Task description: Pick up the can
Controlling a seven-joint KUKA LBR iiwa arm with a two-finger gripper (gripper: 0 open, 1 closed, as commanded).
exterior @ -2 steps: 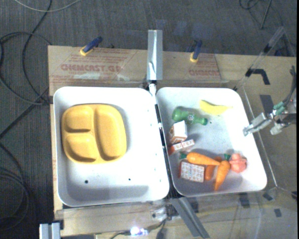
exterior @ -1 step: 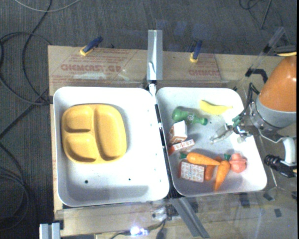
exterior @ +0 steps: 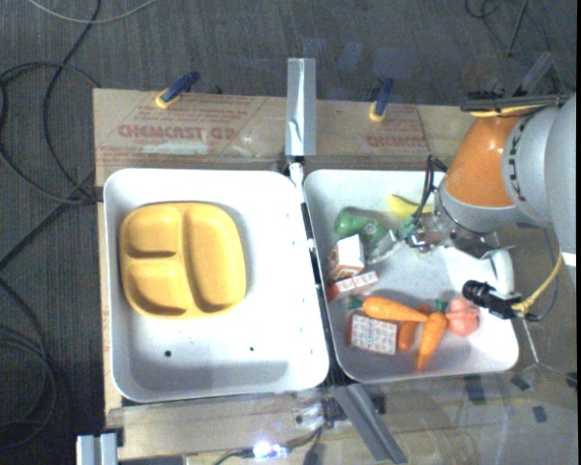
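The grey arm (exterior: 547,163) reaches in from the right, its orange band (exterior: 484,168) just above the wrist. Its hand (exterior: 399,237) points left and hangs low over the right bin's middle.

We see the can (exterior: 354,224), green, lying on its side in the right bin (exterior: 321,289), near that bin's far wall. Its lower end sits just above a small red-and-white carton (exterior: 347,258) there.
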